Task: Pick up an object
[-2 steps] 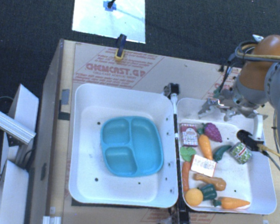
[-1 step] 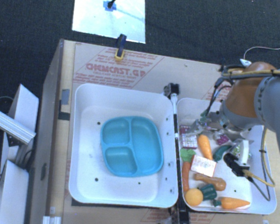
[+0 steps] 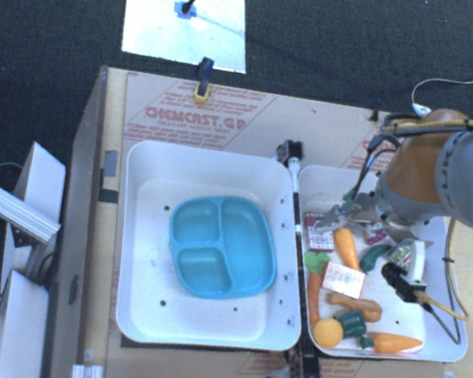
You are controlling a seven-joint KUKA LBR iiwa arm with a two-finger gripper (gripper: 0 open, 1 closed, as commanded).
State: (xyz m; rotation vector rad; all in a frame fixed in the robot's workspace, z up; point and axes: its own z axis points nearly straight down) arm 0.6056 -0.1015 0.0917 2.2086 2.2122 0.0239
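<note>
Arm (image 3: 457, 172) enters from right, grey with orange band, wrist bent down over the right bin (image 3: 449, 338). Hand (image 3: 355, 209) sits low near the bin's upper left, just above an upright orange carrot (image 3: 346, 248). Cannot tell how the hand is set; nothing visibly gripped.

Right bin holds toy food, crowded: a white card with red print (image 3: 343, 280) touching the carrot's lower end, a tan bone-shaped piece (image 3: 357, 307), a yellow-orange ball (image 3: 328, 332), a second carrot (image 3: 396, 342) lying flat near the front wall, dark green pieces (image 3: 373, 257).

Left bin (image 3: 133, 300) holds a blue divided plate (image 3: 222, 245), centred. Both bins rest on the tabletop (image 3: 228, 114).
</note>
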